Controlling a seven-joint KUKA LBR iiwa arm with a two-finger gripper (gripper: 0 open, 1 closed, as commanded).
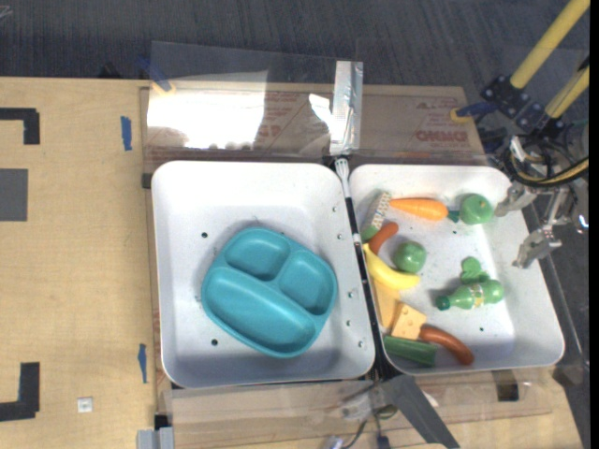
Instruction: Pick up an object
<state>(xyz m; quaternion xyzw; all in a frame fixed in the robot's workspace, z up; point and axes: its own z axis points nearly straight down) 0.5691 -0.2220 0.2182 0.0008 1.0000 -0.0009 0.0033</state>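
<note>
Two white bins are set side by side on the desk. The left bin holds one item: a teal plate with three compartments, lying slightly toward the bin's near side.

The right bin holds a group of toy foods. A carrot lies near the far wall, with a green apple just beside it on the right. A green ball is placed near the middle, above a banana that lies along the left wall. A corn piece is located at the far left corner. A green bottle lies right of centre, with a small green piece just beyond it. A cheese wedge, a cucumber and a sausage are grouped at the near edge.

The gripper is positioned at the right rim of the right bin. No item is seen between the fingers; whether they are apart or together cannot be told.
</note>
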